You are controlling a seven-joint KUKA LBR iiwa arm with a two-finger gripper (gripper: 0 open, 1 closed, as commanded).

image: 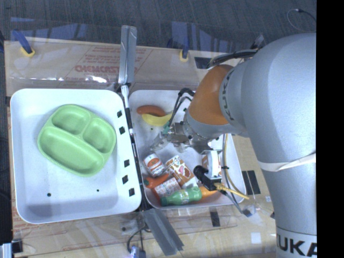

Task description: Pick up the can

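from my seat i saw the arm (pixel 279 117) reaching in from the right over the right bin (pixel 138 98), its orange band above the wrist sitting over the bin's far half. the gripper (pixel 171 136) hung low near the middle of that bin, but the metal parts blurred together and i could not tell its state, nor see anything caught in it. the can (pixel 154 165) lay on its side in the near left part of the right bin, just near of the gripper and apart from it. a red and white carton (pixel 180 171) lay beside the can on its right, a green bottle (pixel 181 197) along the near wall, and a banana (pixel 157 119) with an orange-red item (pixel 151 110) toward the far wall. the left bin (pixel 21 198) held a green divided plate (pixel 77 138).
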